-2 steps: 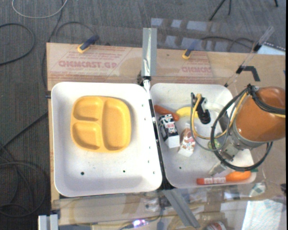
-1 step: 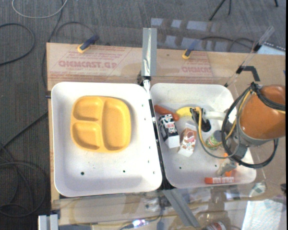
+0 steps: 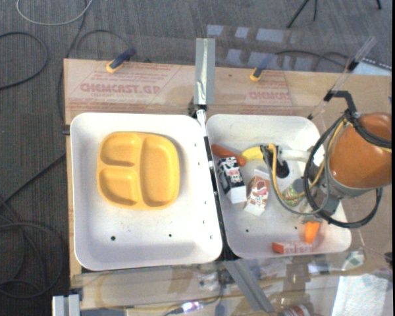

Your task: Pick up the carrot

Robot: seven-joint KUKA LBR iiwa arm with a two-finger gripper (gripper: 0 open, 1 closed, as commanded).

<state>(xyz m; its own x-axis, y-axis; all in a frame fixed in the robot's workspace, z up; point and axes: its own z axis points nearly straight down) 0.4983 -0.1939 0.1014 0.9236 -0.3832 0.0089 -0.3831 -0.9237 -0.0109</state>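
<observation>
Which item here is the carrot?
Look in the right-hand bin, in its near right corner beside the arm. The carrot is the short orange stub there, stubbier than the flat orange-red packet lying along the front wall.

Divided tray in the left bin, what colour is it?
Yellow; the divided tray shows clearly in the camera view.

Two white bins [image 3: 85, 242], one yellow divided tray [image 3: 139, 168], two small cartons [image 3: 257, 194], one banana [image 3: 253, 153].
</observation>
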